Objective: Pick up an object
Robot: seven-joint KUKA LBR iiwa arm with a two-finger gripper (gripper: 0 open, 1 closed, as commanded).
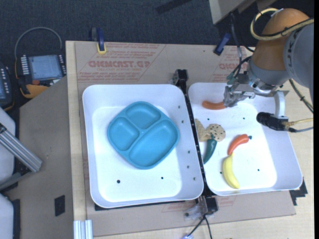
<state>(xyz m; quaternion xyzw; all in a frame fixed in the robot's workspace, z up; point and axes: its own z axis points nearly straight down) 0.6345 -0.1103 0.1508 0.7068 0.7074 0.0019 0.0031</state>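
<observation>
The gripper (231, 99) is low over the far end of the right bin (279, 176), its tip right at the right end of an orange carrot-like piece (214, 105) that lies flat on the bin floor, pointing left toward the divider; whether the fingers are spread, closed or pinching the piece I cannot tell, since the tip is small and dark against the bin; the piece itself looks to be resting on the floor rather than lifted.

Nearer the camera in the same bin lie four more things; a speckled tan cookie (213, 131) just beside the left wall, with a pale beige piece (201, 128) touching its left side; a dark green pepper (210, 150) just below the cookie, slanting down to the left; an orange-red pepper (238, 143) to the right of the green one, tilted up to the right; and a yellow banana (229, 172) below both, lying apart from them near the front of the bin.

The arm (279, 44) comes in from the upper right, its orange band above the grey wrist, with cables looping around it and a black fitting (271, 119) jutting over the right side of the bin.

The left bin (99, 183) holds a blue divided plate (143, 134) near its middle, turned at a slant; both bins sit side by side on a cardboard-covered desk (149, 59); a small screen (45, 66) sits off to the far left on the dark floor.
</observation>
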